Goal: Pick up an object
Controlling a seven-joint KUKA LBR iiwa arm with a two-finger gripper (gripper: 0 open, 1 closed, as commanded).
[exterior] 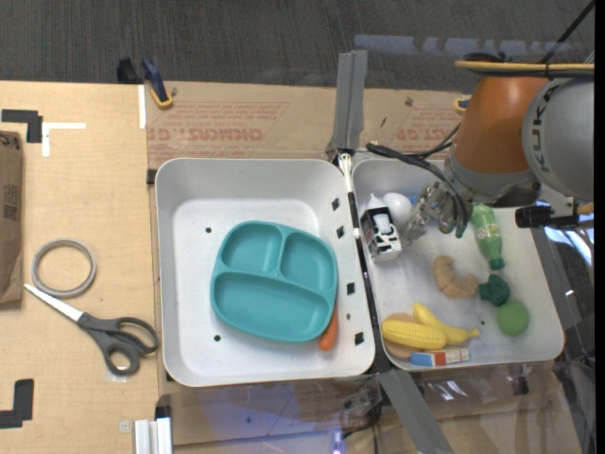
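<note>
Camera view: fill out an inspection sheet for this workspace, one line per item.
Surface: left bin and right bin side by side on a bench.
Job's things: right bin holds green bottle, tan pastry-like piece, dark green piece, green ball, corn cob, banana, small flat box; left bin holds teal divided plate, orange carrot at its edge.
Clutter: scissors, tape roll, brown bag on the bench.
Grippers: gripper over the right bin, left of the bottle.
Cables: black cable over the right bin's far rim.
Surroundings: grey carpet.
</note>
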